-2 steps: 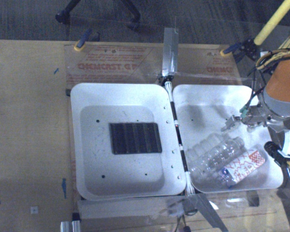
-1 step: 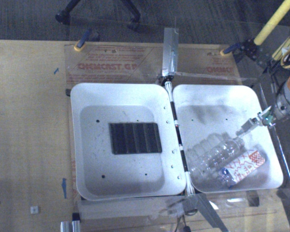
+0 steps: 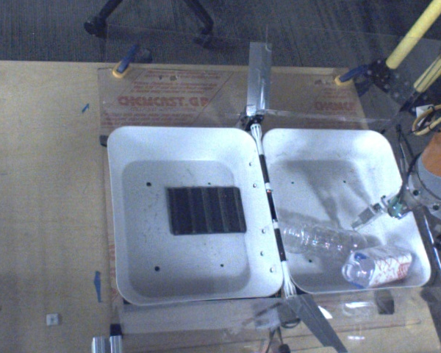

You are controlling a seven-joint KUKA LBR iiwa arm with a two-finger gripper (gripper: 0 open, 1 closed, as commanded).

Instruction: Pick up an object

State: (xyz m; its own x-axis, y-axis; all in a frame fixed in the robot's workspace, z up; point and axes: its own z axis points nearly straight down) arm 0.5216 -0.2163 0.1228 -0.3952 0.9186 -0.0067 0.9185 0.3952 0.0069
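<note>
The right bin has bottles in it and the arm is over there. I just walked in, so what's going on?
The arm reaches in from the right, and its tool hangs low over the right bin, just above a clear plastic bottle lying on its side. A second bottle with a red and white label lies near the front corner. Nothing looks picked up yet. The left bin has a dark ribbed panel on its floor.

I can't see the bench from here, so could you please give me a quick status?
Tool low in right bin, nothing between its fingers. Clear bottle and red-labelled bottle lie just below it. Nothing blocking.
</note>
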